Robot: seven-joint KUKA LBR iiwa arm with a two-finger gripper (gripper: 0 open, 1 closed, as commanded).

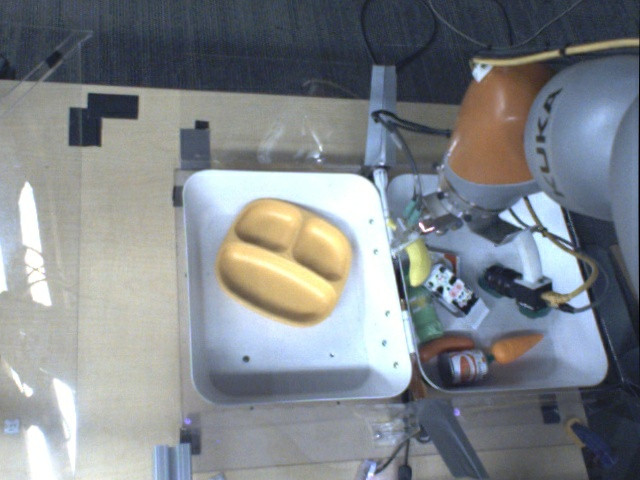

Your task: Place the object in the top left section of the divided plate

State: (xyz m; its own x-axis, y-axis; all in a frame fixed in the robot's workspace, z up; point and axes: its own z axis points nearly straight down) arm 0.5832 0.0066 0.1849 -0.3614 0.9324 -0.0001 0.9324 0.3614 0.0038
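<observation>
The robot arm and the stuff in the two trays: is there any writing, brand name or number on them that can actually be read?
"KUKA", partly visible, in dark letters on the grey arm beside its orange band.
The small white packet with dark markings in the right bin: too small and blurred to read.
The dark can's label in that bin: blurred, unreadable.
The yellow divided plate: no text on it.

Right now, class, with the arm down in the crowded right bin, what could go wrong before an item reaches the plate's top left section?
1. The right bin is cluttered: the carrot, yellow item and can lie close together, so a grasp may catch two things or nothing.
2. The gripper works beside the bin wall and may collide with it.
3. The yellow divided plate has rounded ridges; a dropped item might roll into another section.
</observation>
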